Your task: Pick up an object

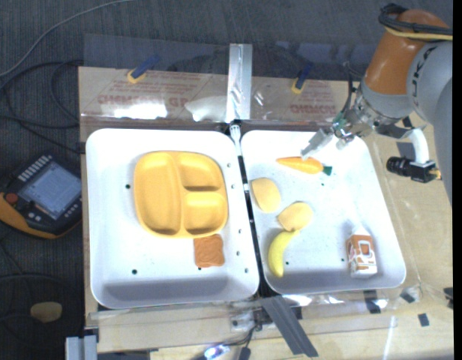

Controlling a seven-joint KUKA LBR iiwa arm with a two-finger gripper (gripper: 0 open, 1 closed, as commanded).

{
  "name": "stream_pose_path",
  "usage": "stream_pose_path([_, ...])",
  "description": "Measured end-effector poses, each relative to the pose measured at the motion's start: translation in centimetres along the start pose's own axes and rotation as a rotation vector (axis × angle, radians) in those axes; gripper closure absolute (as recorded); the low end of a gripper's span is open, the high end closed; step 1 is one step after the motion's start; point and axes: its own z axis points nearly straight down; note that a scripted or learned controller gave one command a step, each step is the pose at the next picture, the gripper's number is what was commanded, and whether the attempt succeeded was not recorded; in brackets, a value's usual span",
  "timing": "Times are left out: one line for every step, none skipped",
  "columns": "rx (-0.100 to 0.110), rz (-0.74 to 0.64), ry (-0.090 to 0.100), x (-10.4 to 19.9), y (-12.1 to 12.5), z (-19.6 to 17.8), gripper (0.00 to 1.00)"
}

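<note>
Honestly, I can't tell my hand's (315, 147) state; beside the carrot (300, 165), it could nudge it aside.

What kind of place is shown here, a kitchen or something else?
Probably a robot lab bench, not a kitchen. The toy carrot and banana lie in a shallow white bin, the grey arm's gripper hangs above the carrot, and a handheld control pendant lies on the carpet.

sectioned plastic tray (177, 192): yellow
curved banana (279, 249): yellow
carrot (300, 165): orange, green tip
square toast slice (209, 251): brown-orange
shallow bins (111, 276): white
</note>
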Motion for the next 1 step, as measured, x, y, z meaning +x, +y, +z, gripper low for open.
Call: stream_pose_path([-0.001, 0.09, 0.0, 2.71, 0.9, 7.14, 0.0])
